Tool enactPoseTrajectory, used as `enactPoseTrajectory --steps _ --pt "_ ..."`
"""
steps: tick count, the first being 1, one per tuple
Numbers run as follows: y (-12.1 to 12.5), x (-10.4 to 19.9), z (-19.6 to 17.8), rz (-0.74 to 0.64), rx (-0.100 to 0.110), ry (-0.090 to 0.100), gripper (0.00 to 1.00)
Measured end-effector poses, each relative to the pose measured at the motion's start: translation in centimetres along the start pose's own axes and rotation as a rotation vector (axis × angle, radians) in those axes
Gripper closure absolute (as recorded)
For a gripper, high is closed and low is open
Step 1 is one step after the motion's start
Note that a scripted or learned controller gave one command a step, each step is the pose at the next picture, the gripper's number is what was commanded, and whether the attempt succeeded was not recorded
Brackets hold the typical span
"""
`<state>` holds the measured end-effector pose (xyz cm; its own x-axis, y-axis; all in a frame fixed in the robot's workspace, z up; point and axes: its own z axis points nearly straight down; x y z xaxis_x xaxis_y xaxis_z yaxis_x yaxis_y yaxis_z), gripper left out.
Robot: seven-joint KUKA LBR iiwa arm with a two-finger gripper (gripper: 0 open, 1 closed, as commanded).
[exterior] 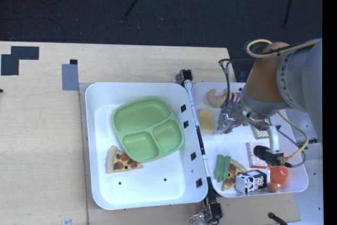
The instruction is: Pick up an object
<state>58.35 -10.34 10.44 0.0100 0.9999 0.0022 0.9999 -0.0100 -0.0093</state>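
Gripper (227, 123) sits low at centre-right in the right bin (295, 183), poised by the pale yellow piece (207, 120) as the likely pick since that's nearest; can't tell its grip state; green tray (148, 128) sits centre-left.

A pale wooden bench (42, 139) stands before dark carpeted floor (158, 2) crossed by cables.

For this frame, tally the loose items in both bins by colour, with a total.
Green: 2, the green three-compartment plastic tray and the green bean-pod toy
Pizza-slice toys: 2, one beside the tray, one by the pod
Pale yellow or tan: 2, a yellow lump and a tan curved piece
Black-and-white carton: 1
Red-orange: 1
Total: 8, with others possibly hidden under the arm.
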Motion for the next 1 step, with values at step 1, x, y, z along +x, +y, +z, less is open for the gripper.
enactPoseTrajectory --steps 1 --pt "-0.04 -0.1 -0.77 0.004 0.005 0.001 1.0"
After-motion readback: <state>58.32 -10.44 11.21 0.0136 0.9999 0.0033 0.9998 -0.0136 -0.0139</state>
